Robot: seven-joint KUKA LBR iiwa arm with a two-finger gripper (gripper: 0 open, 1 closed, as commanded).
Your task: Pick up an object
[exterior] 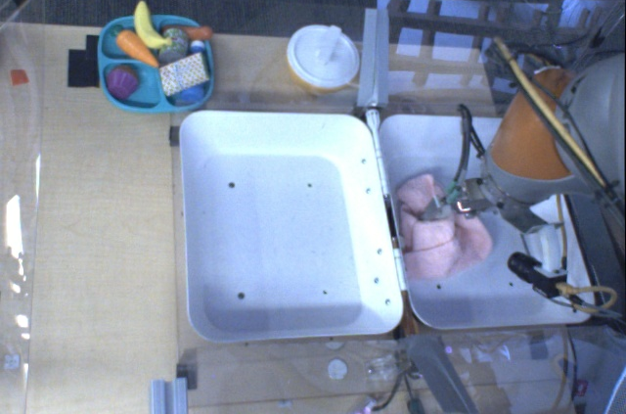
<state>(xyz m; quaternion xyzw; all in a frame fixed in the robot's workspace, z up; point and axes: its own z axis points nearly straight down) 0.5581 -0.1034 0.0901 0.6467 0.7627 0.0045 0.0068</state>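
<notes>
1. Pink cloth [435, 241] lies crumpled in the right bin [489, 297], in that bin's left half and close against the wall it shares with its neighbour. It forms two soft lumps: a smaller one toward the far side and a broader one toward the near side.
2. The end effector [458, 202] is low inside the right bin, at the dip between the two lumps on the cloth's right-hand side, and appears to touch the fabric.
3. How far the end effector is open cannot be told from this angle, nor whether it has any fabric in its hold.
4. The arm [528, 143] reaches in from the right, its orange band above the right bin's far right part.
5. The left bin [274, 207] sits just beside the right bin, their inner walls touching, and a few small dark dots mark its white floor.
6. On the worktop [98, 236], beyond the left bin's far left corner, stands a blue tray [137, 105] with toy food: a banana [147, 28], a carrot [135, 48], a purple piece [122, 81] and a speckled block [186, 72].
7. A round white lidded container [323, 56] stands on the worktop beyond the left bin's far right corner, well apart from the tray.
</notes>
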